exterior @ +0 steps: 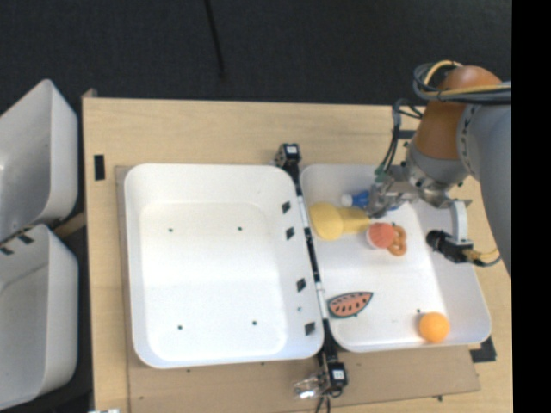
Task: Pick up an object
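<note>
The gripper (385,198) hangs low in the right white bin (456,304), just beside the yellow plastic toy (331,220) and the red cup (381,234), likely to grab one; its hold I cannot tell.

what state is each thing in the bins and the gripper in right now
Yellow plastic bottle-shaped toy: lying on its side in the right white bin, against the divider.
Red cup with orange handle: resting just right of the yellow toy.
Watermelon slice toy: lying flat, near the divider.
Orange ball: resting loose in the bin's near right corner.
Left white bin: sitting level beside the right one.
Gripper: low over the yellow toy and cup.
</note>
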### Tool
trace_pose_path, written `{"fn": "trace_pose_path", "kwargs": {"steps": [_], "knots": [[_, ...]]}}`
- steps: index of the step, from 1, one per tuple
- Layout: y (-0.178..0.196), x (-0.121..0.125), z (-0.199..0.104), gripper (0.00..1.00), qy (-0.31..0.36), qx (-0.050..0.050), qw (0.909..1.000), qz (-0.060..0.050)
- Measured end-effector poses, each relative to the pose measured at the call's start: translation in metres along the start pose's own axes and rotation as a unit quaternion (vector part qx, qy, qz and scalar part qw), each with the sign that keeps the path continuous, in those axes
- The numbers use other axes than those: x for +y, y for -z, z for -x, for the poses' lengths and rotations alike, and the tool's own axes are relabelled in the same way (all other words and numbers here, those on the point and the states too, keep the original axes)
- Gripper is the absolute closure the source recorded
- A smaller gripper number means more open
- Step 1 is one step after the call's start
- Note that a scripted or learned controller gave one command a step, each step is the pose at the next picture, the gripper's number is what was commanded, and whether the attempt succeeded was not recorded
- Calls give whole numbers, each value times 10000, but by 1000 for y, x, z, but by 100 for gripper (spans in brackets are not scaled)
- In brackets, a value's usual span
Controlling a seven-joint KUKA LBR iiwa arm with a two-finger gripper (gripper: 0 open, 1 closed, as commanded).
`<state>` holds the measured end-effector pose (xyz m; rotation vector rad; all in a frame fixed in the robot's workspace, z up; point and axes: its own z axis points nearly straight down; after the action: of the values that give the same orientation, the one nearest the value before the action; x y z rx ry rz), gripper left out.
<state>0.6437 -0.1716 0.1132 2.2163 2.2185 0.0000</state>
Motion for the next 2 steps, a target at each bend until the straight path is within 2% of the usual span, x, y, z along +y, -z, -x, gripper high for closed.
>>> {"fn": "trace_pose_path", "kwargs": {"steps": [1,2], "knots": [[28,-5,-75,100,28,27,10000,-11],[26,-6,-71,0,4,19,10000,-18]]}}
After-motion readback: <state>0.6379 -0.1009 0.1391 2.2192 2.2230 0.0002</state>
